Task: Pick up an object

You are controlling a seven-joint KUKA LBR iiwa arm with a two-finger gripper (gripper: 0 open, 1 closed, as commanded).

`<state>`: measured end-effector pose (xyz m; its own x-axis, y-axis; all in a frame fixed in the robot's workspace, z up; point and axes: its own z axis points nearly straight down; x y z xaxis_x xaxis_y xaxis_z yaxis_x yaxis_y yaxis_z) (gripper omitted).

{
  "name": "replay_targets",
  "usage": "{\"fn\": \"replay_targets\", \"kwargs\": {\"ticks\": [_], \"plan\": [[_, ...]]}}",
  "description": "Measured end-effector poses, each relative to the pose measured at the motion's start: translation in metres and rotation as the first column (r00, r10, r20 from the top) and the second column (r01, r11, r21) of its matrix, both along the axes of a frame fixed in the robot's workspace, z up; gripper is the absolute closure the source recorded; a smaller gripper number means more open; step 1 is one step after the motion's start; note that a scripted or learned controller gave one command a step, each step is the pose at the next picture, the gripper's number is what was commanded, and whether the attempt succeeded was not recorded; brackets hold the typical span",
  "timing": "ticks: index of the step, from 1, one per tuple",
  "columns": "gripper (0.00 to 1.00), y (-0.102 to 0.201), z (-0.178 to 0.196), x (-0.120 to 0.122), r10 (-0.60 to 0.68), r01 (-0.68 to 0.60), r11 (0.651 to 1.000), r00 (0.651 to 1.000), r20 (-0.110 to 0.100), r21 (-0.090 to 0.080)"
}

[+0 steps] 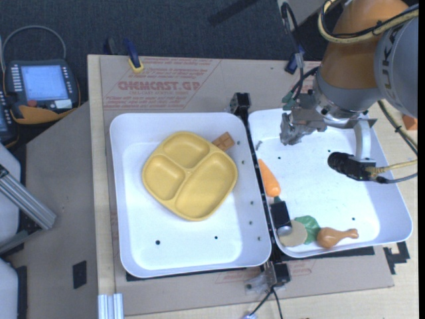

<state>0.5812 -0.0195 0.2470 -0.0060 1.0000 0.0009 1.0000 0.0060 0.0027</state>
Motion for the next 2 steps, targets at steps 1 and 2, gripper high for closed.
{"fn": "replay_targets", "kwargs": {"ticks": [1, 2], "plan": [[1.00, 0.047, 0.002, 0.014, -0.001, 0.001, 1.000, 1.000, 0.000, 0.000], [1.00, 0.100, 0.006, 0.020, 0.000, 0.000, 1.000, 1.000, 0.000, 0.001]]}}
